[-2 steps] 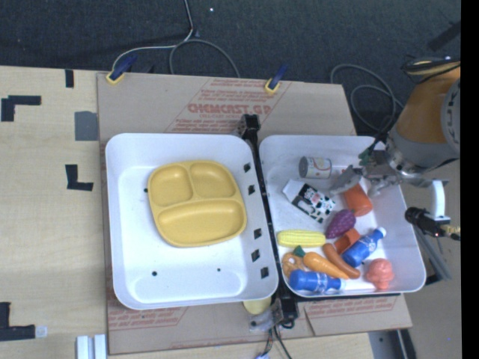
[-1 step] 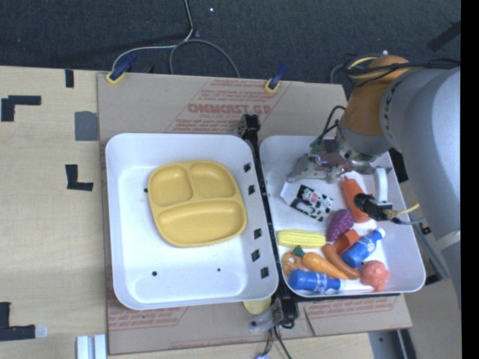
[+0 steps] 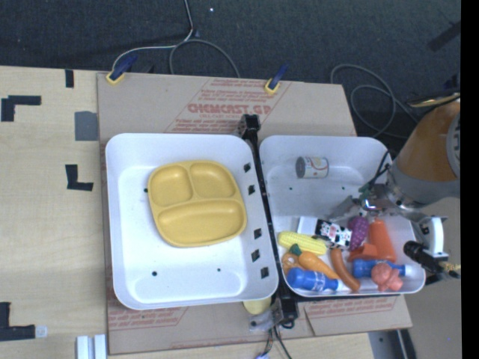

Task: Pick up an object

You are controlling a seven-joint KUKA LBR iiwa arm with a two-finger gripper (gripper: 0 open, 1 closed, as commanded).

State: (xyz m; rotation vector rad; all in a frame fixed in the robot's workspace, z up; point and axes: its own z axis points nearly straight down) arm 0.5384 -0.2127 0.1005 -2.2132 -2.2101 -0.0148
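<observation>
The right bin (image 3: 284, 172) holds a heap of toy food along its near side. In the heap are a purple bunch of grapes (image 3: 359, 230), an orange wedge (image 3: 382, 239), a black-and-white cow (image 3: 334, 233), a yellow corn cob (image 3: 299, 241), a carrot (image 3: 314, 262), a blue bottle (image 3: 310, 280), an orange sausage (image 3: 343, 268) and a pink piece (image 3: 385, 275). A small can (image 3: 312, 167) lies alone at the bin's far side. My gripper (image 3: 365, 203) hangs low over the bin's right part, just above the grapes. Nothing shows held in it.
The left bin (image 3: 127, 223) carries a yellow divided plate (image 3: 198, 203). Both bins rest on a cardboard sheet (image 3: 217, 107) clamped at the back. The arm's orange band (image 3: 434, 148) stands beyond the right bin's right rim. Cables run across the dark floor behind.
</observation>
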